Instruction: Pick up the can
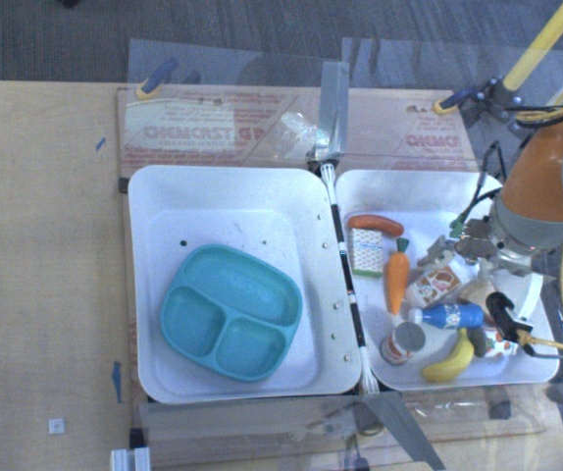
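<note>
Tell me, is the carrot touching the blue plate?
Apart. The camera view shows the carrot in the right bin and the blue plate in the left bin, with both bin rims between them.

Teal plate [230, 310] left; carrot [396, 279], banana [452, 360] right.

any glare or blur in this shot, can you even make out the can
Camera view: even, soft light with faint shadows; pale glare on the clear sheets behind the bins; the whole picture is slightly soft. The can reads clearly enough, near the front of the right bin. The gripper is too cluttered and soft to read.
</note>
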Available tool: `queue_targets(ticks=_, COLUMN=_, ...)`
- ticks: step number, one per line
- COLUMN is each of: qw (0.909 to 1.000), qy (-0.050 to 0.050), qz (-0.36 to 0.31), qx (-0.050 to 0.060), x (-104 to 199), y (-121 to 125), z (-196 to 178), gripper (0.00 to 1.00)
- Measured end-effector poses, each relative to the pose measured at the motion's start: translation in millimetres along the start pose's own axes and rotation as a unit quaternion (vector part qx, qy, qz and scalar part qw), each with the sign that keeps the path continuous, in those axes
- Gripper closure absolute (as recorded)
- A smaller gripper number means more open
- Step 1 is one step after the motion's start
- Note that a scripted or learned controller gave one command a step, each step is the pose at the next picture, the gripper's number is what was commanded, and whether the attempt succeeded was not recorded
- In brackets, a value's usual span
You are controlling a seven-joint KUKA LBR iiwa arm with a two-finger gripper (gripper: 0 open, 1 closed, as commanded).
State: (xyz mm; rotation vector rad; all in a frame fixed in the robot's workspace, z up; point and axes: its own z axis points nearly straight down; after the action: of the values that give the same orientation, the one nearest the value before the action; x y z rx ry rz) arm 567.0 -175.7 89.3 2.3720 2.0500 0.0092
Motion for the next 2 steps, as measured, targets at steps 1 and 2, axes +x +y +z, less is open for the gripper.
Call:
queue_targets(ticks=1, qw=1.0000, qy=0.000, qz=0.001, qx=-0.001, x=0.3, y=0.9, z=-10.0, gripper=1.00)
queue_targets(ticks=2, qw=1.0000, qy=0.000, qz=0.001, qx=-0.001, x=0.3, y=0.9, z=-10.0, gripper=0.00)
